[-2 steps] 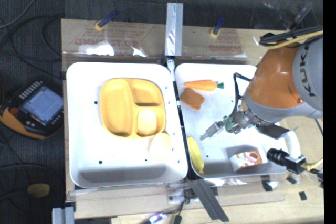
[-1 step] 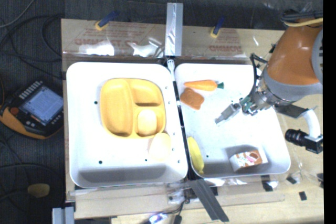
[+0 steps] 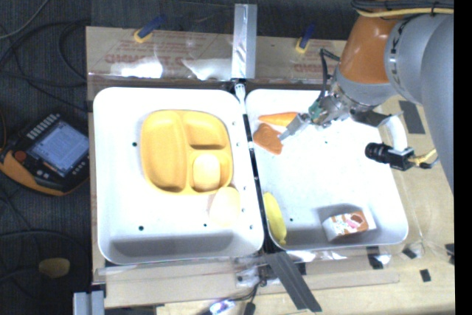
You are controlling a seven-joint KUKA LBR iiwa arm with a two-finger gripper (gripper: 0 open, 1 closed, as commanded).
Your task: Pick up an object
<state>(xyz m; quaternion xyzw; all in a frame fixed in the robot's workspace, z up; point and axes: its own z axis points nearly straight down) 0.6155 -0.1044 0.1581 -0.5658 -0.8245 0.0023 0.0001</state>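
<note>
two shallow white bins sit side by side across the middle of the frame. the left bin [image 3: 118, 232] holds a yellow compartment tray [image 3: 184, 151] lying flat in its upper centre, with a pale cream-coloured piece [image 3: 225, 204] just below the tray's lower right corner, near the divider between the bins. in the right bin [image 3: 332, 181], an orange object [image 3: 268, 138] lies at the upper left, close to the divider, and a thinner orange piece [image 3: 279, 117] lies just above it, the two touching or nearly so. a yellow banana-like object [image 3: 274, 217] rests along the lower left wall of the right bin, and a small white carton with a reddish print [image 3: 345, 225] lies on its side near the lower right, well apart from the orange things. the grey arm with its orange band [image 3: 369, 48] comes in from the upper right of the frame, and the gripper [image 3: 291, 130] reaches down and leftward to the orange object, its tip right at that object's upper right edge. whether the tips are parted or pressed together is too small and blurred to tell, and nothing can be seen held between them. a black cylindrical fitting [image 3: 387, 153] juts out below the wrist at the right side of the right bin. a handheld control pendant [image 3: 51, 151] lies on the dark floor at the left of the frame.
</note>
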